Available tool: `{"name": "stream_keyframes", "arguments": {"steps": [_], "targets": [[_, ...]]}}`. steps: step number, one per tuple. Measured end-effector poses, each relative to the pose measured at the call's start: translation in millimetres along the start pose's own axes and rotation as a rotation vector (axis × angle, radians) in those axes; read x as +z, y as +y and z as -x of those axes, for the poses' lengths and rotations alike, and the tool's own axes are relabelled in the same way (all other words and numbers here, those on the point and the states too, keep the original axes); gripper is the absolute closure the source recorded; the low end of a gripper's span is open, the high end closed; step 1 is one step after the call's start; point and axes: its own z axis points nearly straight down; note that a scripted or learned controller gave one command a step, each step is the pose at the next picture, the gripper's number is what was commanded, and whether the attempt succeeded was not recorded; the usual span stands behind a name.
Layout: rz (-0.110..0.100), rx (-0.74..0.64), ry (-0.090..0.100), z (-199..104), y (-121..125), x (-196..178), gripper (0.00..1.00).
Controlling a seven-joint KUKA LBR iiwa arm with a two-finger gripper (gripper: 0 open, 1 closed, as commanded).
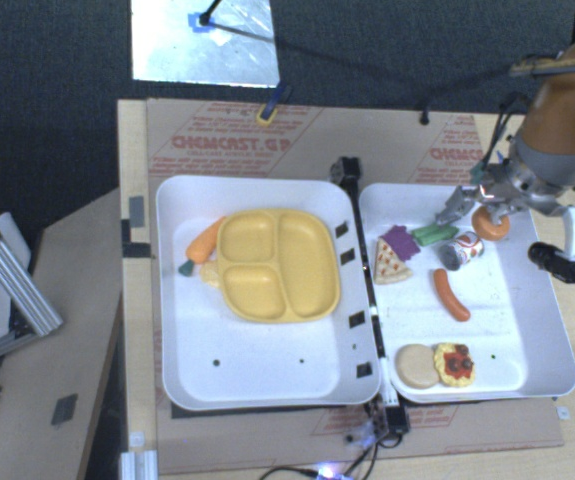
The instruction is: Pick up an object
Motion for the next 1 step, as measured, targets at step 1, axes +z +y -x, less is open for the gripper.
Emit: {"name": "stream_keyframes", "arguments": {"steps": [1], "targets": [[0.008, -0.002, -0.002, -2.5, 9.1, 34.3, 0.00]]}}
